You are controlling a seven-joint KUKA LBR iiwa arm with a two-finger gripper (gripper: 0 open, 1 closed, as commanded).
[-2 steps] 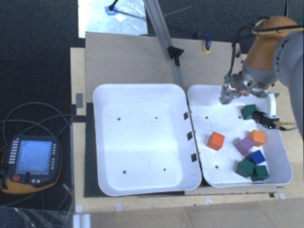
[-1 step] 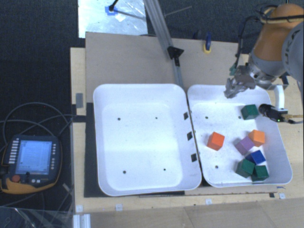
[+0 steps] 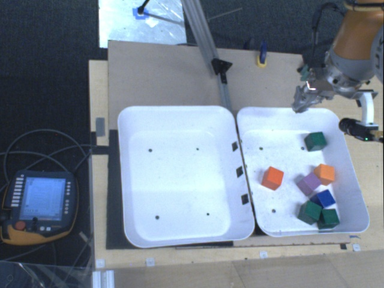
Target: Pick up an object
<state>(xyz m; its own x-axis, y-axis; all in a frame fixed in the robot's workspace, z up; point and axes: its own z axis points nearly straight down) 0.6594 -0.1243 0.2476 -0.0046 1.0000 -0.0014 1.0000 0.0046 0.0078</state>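
Gripper point(image 3: 302, 104) state cannot be told; green cube point(image 3: 315, 141) just below it looks light, rigid; grasp opposite flat faces.

Two bins point(image 3: 180, 116), white plastic, smooth w/ slight sheen. Blocks, matt, opaque, look like painted wood or foam: orange block point(image 3: 273, 177), purple block point(image 3: 309, 183), blue block point(image 3: 325, 198). Bench top point(image 3: 162, 71), matt tan board, cardboard-like. Floor point(image 3: 48, 53), dark, rough, carpet-like. Slanted pole point(image 3: 201, 23), grey brushed metal. Arm shell point(image 3: 357, 23), smooth glossy orange and grey. Pendant point(image 3: 39, 206), plastic casing, glossy screen.
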